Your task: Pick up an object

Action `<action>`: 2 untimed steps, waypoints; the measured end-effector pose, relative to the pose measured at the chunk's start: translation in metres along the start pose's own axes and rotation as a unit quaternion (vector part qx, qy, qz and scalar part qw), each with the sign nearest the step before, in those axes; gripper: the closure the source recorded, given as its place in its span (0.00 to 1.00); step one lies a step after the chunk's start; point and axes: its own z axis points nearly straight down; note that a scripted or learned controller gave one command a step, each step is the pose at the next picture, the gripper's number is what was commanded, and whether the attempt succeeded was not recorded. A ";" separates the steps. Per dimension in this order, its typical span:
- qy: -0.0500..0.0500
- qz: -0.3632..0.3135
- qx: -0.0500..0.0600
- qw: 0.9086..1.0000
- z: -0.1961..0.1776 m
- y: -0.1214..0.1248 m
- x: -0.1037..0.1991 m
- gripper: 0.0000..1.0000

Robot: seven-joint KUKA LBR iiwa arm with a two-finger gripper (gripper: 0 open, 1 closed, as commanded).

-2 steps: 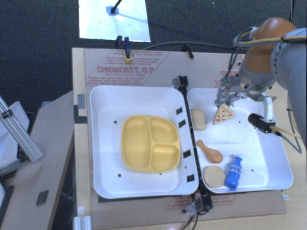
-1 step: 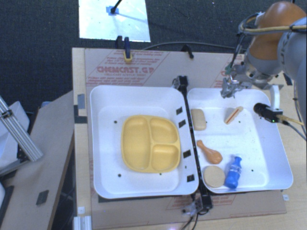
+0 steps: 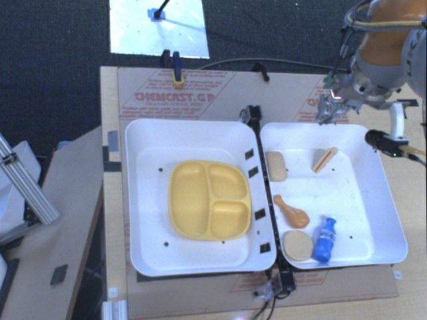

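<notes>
The two-finger gripper (image 3: 329, 109) is seen above the far rim of the right white bin (image 3: 383, 179); whether it is released or clenched cannot be told. A small blue plastic bottle (image 3: 324, 239) is noted lying near the bin's front edge, just beside a round tan disc (image 3: 298, 245). It is judged light, stiff and slick; a grasp across its body is advised.

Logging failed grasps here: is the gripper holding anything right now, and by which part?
Nothing is held. The gripper hangs over the far rim of the right bin, with no object between its fingers; the hot dog lies apart in the bin.
</notes>
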 end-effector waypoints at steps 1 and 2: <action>0.000 -0.001 0.003 1.000 -0.006 -0.014 0.045 1.00; 0.001 -0.002 0.003 1.000 -0.007 -0.021 0.101 1.00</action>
